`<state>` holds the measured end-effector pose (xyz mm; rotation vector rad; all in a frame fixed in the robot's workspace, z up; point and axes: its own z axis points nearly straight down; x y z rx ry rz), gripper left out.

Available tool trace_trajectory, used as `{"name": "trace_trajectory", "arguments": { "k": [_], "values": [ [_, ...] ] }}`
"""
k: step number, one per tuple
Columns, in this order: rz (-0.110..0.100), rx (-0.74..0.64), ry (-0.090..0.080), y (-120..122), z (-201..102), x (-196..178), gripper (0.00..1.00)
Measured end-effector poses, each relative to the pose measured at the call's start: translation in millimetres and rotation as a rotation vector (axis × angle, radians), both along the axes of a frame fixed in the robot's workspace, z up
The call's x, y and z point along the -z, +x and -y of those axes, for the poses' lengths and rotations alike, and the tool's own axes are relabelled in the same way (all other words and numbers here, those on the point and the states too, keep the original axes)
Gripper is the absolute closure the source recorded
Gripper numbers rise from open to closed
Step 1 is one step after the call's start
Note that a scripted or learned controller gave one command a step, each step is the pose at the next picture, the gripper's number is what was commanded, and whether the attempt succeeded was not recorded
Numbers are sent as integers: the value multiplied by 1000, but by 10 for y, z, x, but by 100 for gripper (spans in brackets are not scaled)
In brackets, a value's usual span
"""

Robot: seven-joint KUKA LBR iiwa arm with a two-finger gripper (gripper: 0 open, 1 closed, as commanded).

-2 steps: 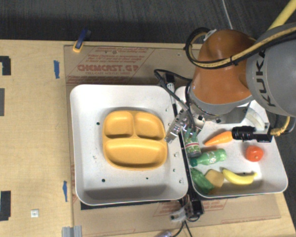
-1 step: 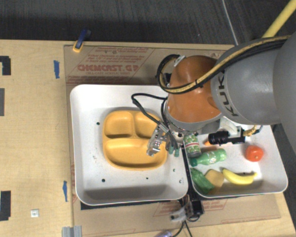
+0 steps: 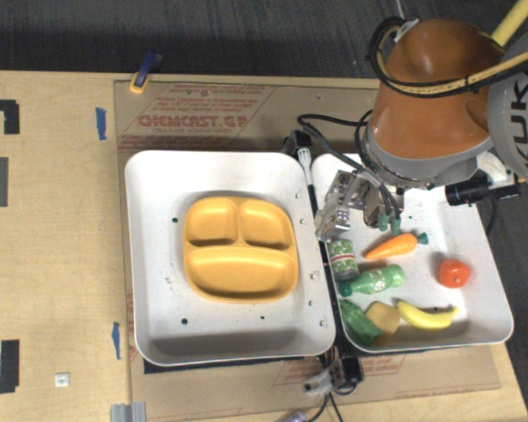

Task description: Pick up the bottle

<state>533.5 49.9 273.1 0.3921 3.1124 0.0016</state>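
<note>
Two white bins sit side by side on the bench, and the bottle (image 3: 341,258) lies in the right bin (image 3: 486,262) against its left wall, a small clear one with a green label, lying lengthwise along that wall. The gripper (image 3: 341,207) hangs just above the bottle's upper end, near the left wall's far half, probably lined up for a descent onto it; whether it is open or closed cannot be told from this angle. Crowding is the trouble: a green vegetable (image 3: 376,280) touches the bottle's lower end, with a carrot (image 3: 391,246) just beside, and a banana (image 3: 425,316) and a tomato (image 3: 453,273) toward the near right corner. The wall leaves little room on that side. A yellow divided tray (image 3: 238,245) fills the middle of the left bin (image 3: 150,236).
</note>
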Motion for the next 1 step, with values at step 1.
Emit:
{"name": "trace_trajectory", "arguments": {
  "k": [1],
  "values": [
    [-3, -491, -1, -288, 116, 881, 100]
  ]
}}
